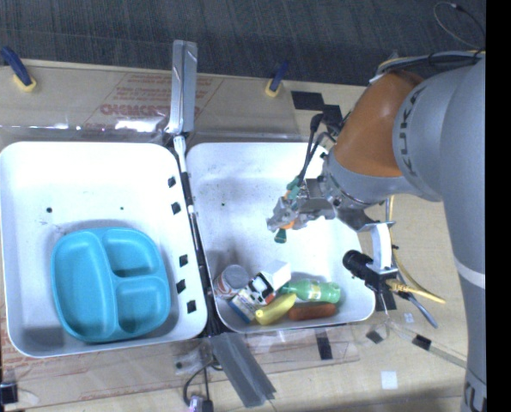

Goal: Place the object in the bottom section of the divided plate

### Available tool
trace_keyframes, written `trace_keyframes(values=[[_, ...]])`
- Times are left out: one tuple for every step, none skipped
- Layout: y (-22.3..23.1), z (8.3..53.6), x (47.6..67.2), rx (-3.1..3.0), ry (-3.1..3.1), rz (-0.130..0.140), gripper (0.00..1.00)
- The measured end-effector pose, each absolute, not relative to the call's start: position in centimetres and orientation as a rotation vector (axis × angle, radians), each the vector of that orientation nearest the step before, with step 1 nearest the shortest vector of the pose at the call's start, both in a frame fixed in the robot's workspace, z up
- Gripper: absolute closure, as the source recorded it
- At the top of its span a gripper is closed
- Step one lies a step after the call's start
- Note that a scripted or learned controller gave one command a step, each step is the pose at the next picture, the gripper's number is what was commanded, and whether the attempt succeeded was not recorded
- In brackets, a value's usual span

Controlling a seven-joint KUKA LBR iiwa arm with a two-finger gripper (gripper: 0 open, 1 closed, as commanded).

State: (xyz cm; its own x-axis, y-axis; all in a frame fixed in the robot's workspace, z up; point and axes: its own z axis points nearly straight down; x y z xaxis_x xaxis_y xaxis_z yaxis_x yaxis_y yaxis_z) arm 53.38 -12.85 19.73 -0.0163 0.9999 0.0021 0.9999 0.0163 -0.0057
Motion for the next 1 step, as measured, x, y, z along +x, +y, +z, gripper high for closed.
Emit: trace_keyframes(values=[[-6.4, 19.06, 53.49, -1.907, -2.49, 0.004, 1.0]])
